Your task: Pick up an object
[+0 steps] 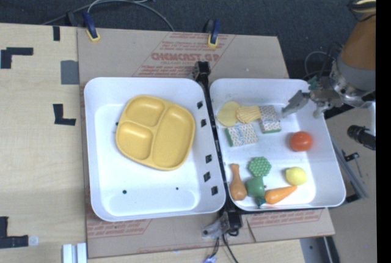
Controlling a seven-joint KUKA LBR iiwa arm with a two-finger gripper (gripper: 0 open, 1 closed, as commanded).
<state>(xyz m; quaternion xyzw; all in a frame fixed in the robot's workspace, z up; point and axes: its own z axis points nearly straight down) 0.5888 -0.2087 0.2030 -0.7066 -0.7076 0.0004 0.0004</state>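
The left bin (104, 194) holds a yellow plate (155, 131) with three compartments, lying a little tilted toward the bin's upper half; two or three small dark specks sit on the white floor near its lower edge, too small to identify.

In the right bin (333, 185), along the upper left, lie a pale yellow disc (228, 113), a ridged yellow chip (248, 113) touching it, and a speckled block (269, 118) just beside that. Below them rests a flat patterned packet (243, 134) with a thin green strip at its left edge; what the print shows cannot be made out. Lower down are a tan drumstick (236, 182), a green broccoli (258, 171) and an orange carrot (280, 194), crowded together so that their ends overlap and their exact outlines blur. A yellow lemon (295, 175) sits just above the carrot's right end. A red tomato (300, 140) lies alone near the right wall.

The gripper (294, 103) hangs over the bin's upper right corner, a grey finger slanting down and left. Whether the pincer is wide or narrow cannot be told, since the parts merge with cables and the bin rim. Nothing visible sits in it. The block lies just left of its tip; the tomato lies below it, apart. The arm (360, 54) is cut off by the right side.
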